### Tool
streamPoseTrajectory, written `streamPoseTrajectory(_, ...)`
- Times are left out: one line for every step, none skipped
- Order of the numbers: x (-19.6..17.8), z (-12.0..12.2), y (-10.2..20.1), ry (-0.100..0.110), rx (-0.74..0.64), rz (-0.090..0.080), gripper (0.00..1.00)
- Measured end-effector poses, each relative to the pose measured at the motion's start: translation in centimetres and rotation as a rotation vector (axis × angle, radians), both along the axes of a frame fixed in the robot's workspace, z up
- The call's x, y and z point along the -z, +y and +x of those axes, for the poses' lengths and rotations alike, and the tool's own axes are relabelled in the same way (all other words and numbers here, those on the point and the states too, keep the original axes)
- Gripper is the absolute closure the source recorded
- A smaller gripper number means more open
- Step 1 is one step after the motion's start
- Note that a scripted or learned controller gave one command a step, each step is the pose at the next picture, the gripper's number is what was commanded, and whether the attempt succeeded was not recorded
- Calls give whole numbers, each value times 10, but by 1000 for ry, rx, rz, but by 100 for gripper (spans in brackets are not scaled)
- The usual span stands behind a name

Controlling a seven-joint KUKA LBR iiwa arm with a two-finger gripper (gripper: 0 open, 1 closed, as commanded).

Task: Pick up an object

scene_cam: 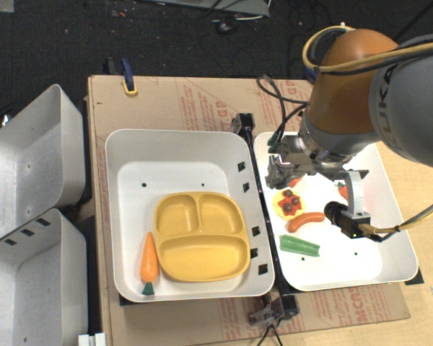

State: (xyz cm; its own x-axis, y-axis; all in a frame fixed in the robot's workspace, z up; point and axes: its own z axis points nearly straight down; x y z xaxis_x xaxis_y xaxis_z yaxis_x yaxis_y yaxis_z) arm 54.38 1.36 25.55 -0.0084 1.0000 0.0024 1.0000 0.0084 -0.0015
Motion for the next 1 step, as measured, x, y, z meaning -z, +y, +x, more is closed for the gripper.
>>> streamPoseTrajectory(11,-27,57,3,0,-1,100)
